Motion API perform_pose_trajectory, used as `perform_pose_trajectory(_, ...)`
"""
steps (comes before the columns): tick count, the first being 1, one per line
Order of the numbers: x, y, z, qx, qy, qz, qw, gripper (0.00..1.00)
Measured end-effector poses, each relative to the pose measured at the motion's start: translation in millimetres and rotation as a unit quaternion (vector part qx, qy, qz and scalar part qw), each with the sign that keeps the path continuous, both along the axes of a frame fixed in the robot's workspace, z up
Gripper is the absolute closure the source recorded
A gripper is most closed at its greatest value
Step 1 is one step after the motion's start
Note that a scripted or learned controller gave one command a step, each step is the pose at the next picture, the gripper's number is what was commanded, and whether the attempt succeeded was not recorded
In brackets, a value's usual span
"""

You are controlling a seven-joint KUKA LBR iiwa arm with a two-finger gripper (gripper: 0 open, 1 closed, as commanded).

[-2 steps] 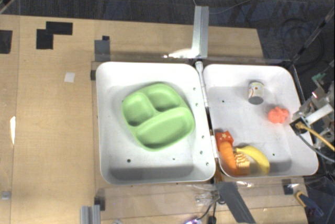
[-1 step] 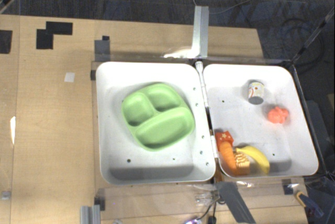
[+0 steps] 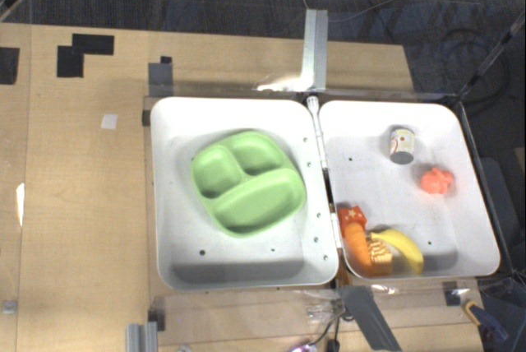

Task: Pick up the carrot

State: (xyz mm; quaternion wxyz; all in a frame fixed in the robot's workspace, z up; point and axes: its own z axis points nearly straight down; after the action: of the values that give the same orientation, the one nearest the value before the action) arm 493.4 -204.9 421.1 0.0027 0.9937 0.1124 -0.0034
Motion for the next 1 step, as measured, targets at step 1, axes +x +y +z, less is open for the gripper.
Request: perform_pose_trajectory(1, 3.8, 1.1, 7.4, -0.0012, 0.003, 0.007, 1.0000, 1.00)
